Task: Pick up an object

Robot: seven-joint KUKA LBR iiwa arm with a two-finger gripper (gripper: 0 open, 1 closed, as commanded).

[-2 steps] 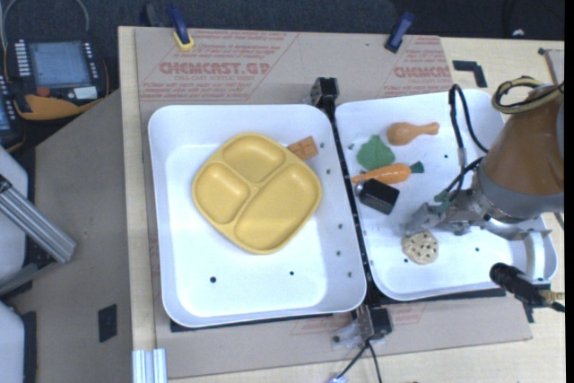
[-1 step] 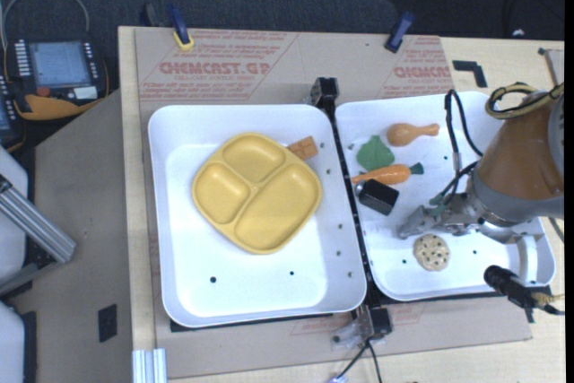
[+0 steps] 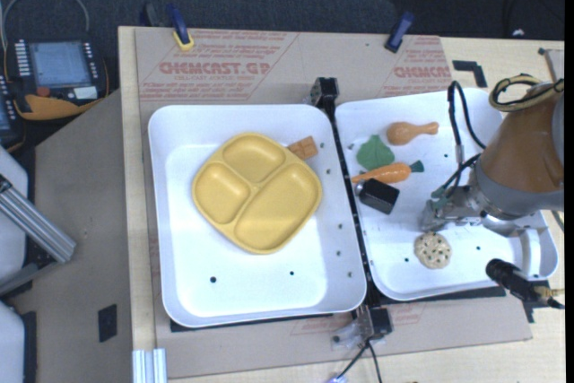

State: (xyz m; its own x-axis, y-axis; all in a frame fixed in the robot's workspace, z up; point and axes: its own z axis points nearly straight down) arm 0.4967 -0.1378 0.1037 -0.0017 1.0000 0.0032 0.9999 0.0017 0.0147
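1. Right bin (image 3: pixel 395 282): cookie (image 3: pixel 434 250), black block (image 3: pixel 378 195), carrot (image 3: pixel 387 174), green leaf (image 3: pixel 374 152), drumstick (image 3: pixel 411 132).
2. Left bin (image 3: pixel 179 282): yellow divided plate (image 3: pixel 257 191), small brown piece (image 3: pixel 303 148) at its edge.
3. Gripper (image 3: pixel 441 213): low over right bin, just above cookie; finger state impossible to tell; nothing seen held.
4. Step, as judged: approach, pre-grasp.
5. Next: centring over cookie, descent, closing.

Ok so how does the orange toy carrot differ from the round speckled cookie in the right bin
The orange toy carrot is long and thin, lying near the bin's left wall beside a black block; the round speckled cookie is a flat tan disc. The carrot lies farther from the gripper, the cookie just below it. Both rest loose on the right white bin, ungrasped.
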